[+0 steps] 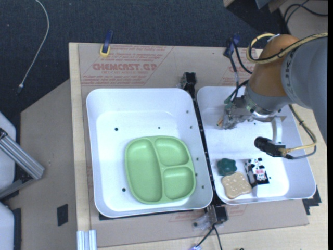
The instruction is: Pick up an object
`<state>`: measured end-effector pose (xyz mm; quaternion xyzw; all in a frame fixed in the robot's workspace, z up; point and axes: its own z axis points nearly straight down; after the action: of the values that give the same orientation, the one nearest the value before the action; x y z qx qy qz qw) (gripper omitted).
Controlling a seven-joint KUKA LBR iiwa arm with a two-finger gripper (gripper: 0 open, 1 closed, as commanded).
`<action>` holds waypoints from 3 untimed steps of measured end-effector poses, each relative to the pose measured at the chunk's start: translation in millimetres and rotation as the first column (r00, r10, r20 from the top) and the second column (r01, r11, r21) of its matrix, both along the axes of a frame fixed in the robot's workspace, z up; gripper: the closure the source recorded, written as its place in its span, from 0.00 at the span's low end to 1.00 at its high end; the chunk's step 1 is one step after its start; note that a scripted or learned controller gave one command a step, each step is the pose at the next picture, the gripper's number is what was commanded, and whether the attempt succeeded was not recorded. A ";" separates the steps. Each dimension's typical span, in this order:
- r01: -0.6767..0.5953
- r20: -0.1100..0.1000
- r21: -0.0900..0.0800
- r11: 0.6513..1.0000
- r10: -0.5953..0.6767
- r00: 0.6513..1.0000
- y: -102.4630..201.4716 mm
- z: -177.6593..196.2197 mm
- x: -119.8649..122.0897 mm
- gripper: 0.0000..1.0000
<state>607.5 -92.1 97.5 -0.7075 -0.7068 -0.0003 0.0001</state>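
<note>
Three small things, a dark teal rounded lump (pixel 226 165), a tan speckled toast-shaped piece (pixel 235 185) and a black-and-white toy (pixel 257 171), lie in the shallow white right-hand bin (pixel 291 191), well nearer its front rim than the two-finger gripper (pixel 230 117), so a descent from there would likely grab nothing.

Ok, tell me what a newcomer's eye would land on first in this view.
First, the green divided plate, lying flat in the left bin. Next, the grey arm with its orange band, reaching in over the right bin, its gripper low near that bin's far end. Last, the small cluster at the right bin's near end: a dark green piece, a tan speckled piece and a small black-and-white item.
</note>
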 end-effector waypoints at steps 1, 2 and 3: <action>-0.001 0.007 -0.002 1.000 0.001 1.000 -0.4 62.9 -3.6 1.00; -0.002 0.005 -0.001 1.000 0.002 1.000 1.8 106.6 -4.7 1.00; -0.002 0.005 -0.001 1.000 0.002 1.000 1.7 145.6 -3.5 1.00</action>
<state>604.0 -90.4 243.1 -0.7068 -0.7074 -0.0015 -0.0021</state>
